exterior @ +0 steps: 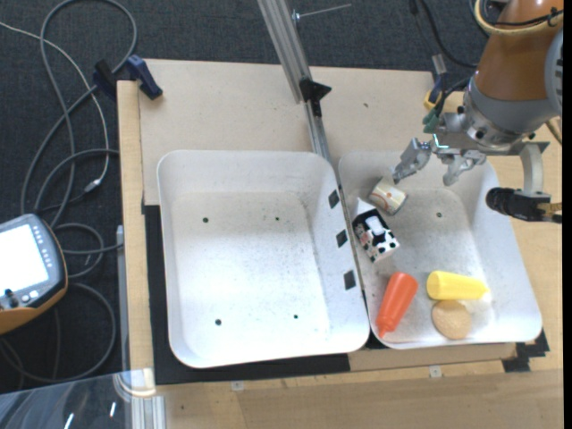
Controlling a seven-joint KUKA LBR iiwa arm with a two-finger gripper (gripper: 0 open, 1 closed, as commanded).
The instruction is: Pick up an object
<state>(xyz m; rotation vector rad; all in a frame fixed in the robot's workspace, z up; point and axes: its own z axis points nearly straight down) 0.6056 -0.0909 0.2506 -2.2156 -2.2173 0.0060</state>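
Observation:
My gripper hangs open over the far end of the right bin, its two fingers spread wide with nothing between them. A small beige cylinder lies just below and to the left of the left finger, apart from it. Closer to the bin's left wall sits a black-and-white cow-patterned toy. Toward the near end lie an orange carrot-shaped piece, a yellow block and a tan round piece.
The left bin sits beside the right one, a black-clipped divider between them. A metal rail slants down from the top to the bins' junction. Cables and a teach pendant lie on the floor at left.

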